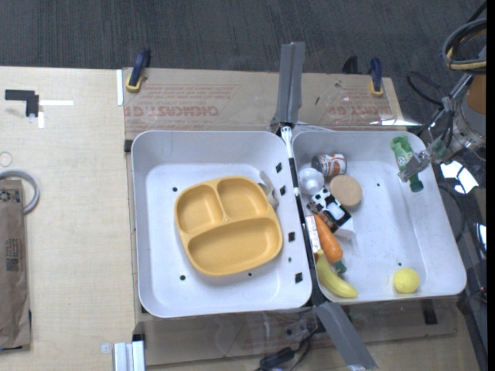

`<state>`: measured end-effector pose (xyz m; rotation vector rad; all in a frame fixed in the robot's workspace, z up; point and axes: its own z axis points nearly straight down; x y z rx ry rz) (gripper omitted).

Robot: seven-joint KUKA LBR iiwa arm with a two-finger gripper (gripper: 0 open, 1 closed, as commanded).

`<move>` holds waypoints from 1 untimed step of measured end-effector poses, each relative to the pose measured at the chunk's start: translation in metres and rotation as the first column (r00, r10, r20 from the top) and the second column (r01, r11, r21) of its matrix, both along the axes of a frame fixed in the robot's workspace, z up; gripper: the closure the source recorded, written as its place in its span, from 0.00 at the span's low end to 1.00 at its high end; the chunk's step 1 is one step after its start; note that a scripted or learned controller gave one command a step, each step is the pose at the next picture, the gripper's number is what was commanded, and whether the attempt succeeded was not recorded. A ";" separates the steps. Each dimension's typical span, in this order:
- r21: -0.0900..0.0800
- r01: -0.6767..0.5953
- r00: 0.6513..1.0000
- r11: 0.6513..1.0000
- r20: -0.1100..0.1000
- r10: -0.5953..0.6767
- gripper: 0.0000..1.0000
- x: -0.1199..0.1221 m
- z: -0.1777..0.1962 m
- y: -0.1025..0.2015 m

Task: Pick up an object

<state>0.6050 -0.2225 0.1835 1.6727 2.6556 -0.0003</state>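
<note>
The gripper (418, 165) hangs at the far right rim of the right bin (433, 230), with a green bottle (404, 155) pinched between its fingers and lifted off the bin floor. The pick looks made, so the step in hand is the carry. Left of the bottle, along the bin's left wall, lie a can (331, 163), carrot (328, 239) and banana (336, 280); a lemon (406, 280) sits nearer the camera. Next comes a steady raise clear of the rim.

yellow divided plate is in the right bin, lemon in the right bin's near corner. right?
Half right. The camera view shows the yellow divided plate in the left bin, not the right one. The lemon does sit in the right bin's near corner.
</note>
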 end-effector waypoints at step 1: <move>0.000 0.150 0.989 0.989 -0.002 -0.150 1.00 -0.012 0.037 0.045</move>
